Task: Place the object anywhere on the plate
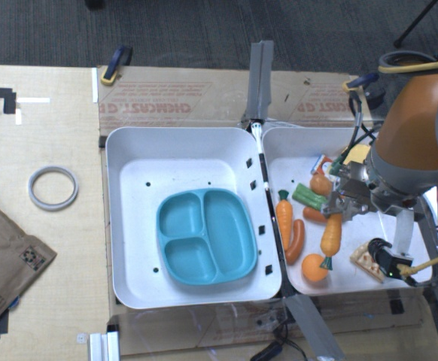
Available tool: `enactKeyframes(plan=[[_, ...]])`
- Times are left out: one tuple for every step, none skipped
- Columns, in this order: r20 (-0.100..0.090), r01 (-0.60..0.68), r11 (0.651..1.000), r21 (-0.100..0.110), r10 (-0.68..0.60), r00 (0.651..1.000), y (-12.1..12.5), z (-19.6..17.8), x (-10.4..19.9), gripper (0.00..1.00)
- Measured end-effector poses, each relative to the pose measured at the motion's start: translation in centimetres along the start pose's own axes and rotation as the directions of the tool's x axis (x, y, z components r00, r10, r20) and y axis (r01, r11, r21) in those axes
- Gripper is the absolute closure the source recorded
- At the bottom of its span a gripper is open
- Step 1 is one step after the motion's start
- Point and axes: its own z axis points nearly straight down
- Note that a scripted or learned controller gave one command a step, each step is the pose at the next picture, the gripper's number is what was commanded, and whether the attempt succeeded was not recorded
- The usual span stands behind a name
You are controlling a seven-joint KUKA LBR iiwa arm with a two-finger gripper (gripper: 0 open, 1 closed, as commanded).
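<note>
Gripper (339,205) low over right bin (302,147), above carrot (331,235); grip state unclear; plate (206,235) waits in left bin (129,201).

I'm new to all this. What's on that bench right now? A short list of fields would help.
left bin: holds a blue divided plate, nothing on it
right bin: toy food, including carrots, a sausage, an orange
gripper: over the right bin, at a carrot
bench: tape ring at left
</note>
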Motion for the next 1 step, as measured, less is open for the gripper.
enactKeyframes(plan=[[-0.001, 0.152, 0.988, 0.000, -0.152, 0.988, -2.42, 0.72, 5.22, 1.00]])
